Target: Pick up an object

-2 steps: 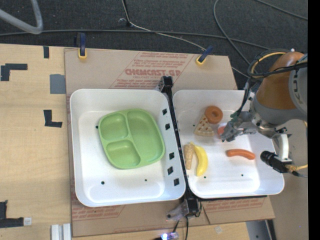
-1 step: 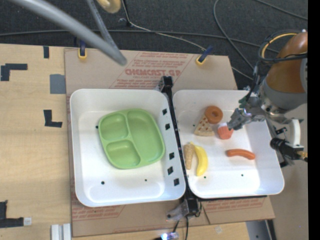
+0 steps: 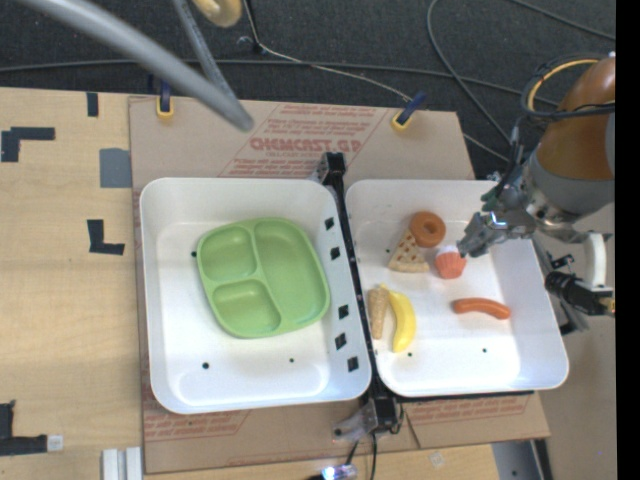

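Grey arm (image 3: 570, 168) with orange band comes in from the right; dark two-finger gripper (image 3: 478, 240) sits low over the right white bin (image 3: 530, 363), near its far right part. Cannot tell how far the gripper is spread, nothing visibly held.

Just beside the gripper tip, on its left and slightly nearer: one small red rounded toy piece (image 3: 450, 264), sitting on the bin floor. Whether the gripper touches it, cannot tell.

Count in the right bin, 6 items:
- 1 red rounded piece (above)
- 1 brown-orange ring-shaped doughnut toy (image 3: 428, 228), just up-left of the red piece
- 1 tan wedge, pizza-slice shape (image 3: 406, 256), touching the doughnut's lower left
- 1 orange-red sausage toy (image 3: 481, 309), lying roughly flat across, near the red piece but apart from it
- 1 yellow banana toy (image 3: 402, 321), near the bin's left wall
- 1 tan stick-shaped piece (image 3: 379, 310), alongside the banana on its left, touching or nearly so

Left white bin (image 3: 165, 268): 1 light green plastic tray with three compartments (image 3: 262, 276), lying flat, tilted in plan.

Both bins sit side by side on a cardboard sheet (image 3: 300, 133) with red print, on a wooden counter (image 3: 50, 268). Black clips (image 3: 340, 298) run along the seam between bins. Black cables (image 3: 480, 28) loop behind, on dark floor.

Closest clutter to the red piece: doughnut and wedge on its left.
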Motion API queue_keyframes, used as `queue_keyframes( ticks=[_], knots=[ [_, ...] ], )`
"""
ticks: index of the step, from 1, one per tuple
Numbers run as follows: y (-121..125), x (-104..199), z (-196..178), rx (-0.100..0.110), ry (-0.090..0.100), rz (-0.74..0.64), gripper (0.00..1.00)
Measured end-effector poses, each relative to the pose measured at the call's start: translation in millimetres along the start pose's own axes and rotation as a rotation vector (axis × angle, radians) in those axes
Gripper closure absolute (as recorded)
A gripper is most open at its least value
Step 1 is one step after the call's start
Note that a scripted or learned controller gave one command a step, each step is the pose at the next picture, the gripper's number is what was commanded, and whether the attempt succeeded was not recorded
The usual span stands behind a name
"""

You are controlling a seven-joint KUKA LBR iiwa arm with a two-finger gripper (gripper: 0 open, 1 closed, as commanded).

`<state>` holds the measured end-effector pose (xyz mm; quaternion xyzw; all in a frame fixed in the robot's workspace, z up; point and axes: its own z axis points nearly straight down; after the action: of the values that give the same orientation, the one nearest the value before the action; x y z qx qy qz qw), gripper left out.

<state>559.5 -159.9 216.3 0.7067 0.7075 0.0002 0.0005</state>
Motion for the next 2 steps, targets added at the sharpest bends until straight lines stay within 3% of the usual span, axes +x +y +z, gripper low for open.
queue_keyframes(
  ticks=[2],
  knots=[
    [2.2,121.3,2.4,0.003,0.002,-0.006,1.0]
  ],
)
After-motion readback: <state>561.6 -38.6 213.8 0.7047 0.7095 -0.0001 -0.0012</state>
